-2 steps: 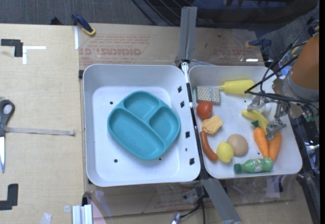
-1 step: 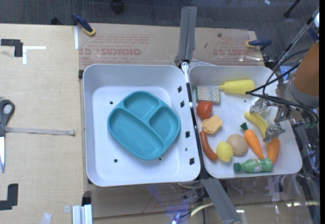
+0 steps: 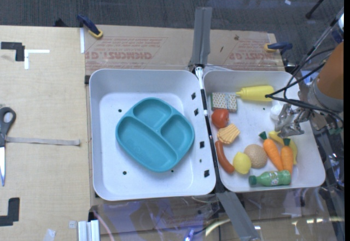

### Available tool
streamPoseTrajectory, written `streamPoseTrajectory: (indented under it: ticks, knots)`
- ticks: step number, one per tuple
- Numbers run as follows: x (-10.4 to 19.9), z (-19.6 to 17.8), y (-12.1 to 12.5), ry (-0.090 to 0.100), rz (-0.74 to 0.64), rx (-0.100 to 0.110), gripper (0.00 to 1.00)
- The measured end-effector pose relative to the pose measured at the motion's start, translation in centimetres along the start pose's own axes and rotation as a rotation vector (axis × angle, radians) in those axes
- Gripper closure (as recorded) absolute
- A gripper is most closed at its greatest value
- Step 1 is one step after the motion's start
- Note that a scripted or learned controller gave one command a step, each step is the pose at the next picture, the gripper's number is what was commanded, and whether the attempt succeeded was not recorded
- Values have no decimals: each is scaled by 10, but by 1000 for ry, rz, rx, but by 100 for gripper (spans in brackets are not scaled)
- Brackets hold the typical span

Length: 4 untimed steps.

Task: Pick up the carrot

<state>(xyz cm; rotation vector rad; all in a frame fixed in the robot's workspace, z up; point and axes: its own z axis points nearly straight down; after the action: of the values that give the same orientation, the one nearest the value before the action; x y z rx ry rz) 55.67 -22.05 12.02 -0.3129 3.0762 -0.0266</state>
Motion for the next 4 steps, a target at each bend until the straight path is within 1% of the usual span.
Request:
streamPoseTrajectory:
  ticks: [1, 2, 3, 4]
  knots:
    - [-8, -8, -2, -29, -2, 13, 0]
    - [37, 18, 18, 17, -101, -13, 0]
    - [53, 23, 55, 39, 73, -17, 0]
    - [47, 11, 54, 24, 70, -10, 100]
